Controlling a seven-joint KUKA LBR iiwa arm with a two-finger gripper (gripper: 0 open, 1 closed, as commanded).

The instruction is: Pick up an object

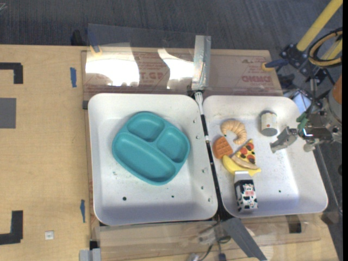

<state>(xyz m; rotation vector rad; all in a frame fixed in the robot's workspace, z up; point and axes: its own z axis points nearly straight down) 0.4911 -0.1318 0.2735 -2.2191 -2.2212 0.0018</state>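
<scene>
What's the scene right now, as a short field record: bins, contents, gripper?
left bin: teal divided plate
right bin: croissant, orange piece, pizza slice, banana, cow-print carton, white cup
food cluster: croissant, orange piece, pizza slice and banana packed close near the divider
carton: apart, just below the banana
cup: apart, near the far wall
gripper: over the right bin, right of the pizza slice, below the cup, nothing seen between its fingers
</scene>
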